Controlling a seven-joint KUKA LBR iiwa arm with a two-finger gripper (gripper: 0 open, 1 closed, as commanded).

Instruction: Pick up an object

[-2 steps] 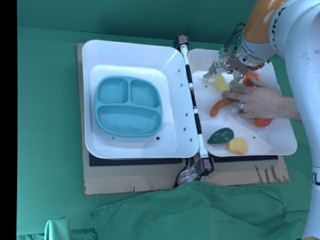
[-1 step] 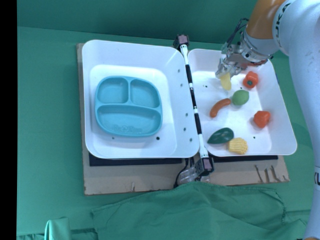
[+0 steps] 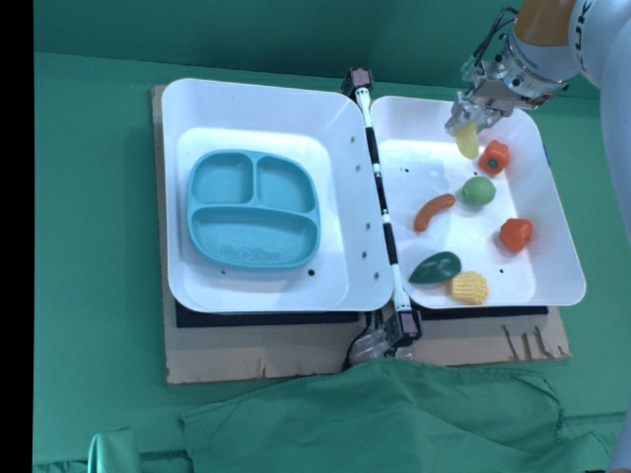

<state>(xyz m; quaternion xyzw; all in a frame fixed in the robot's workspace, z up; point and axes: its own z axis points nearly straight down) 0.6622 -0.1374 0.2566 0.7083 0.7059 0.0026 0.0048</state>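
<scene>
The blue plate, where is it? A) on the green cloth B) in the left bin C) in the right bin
B: the blue plate lies flat in the left bin, while the toy foods sit in the right bin.

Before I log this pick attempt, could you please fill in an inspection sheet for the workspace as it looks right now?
Surface: green cloth bench, cardboard sheet under two white bins.
Job's things: right bin holds yellow toy piece, two orange-red toy peppers, green round toy, toy sausage, dark green toy pepper, toy corn.
Clutter: teal divided plate in left bin.
Grippers: gripper above right bin's far part, the yellow piece between its fingers.
Cables: thin wires at wrist.
Surroundings: loose green cloth at front, green backdrop.
</scene>
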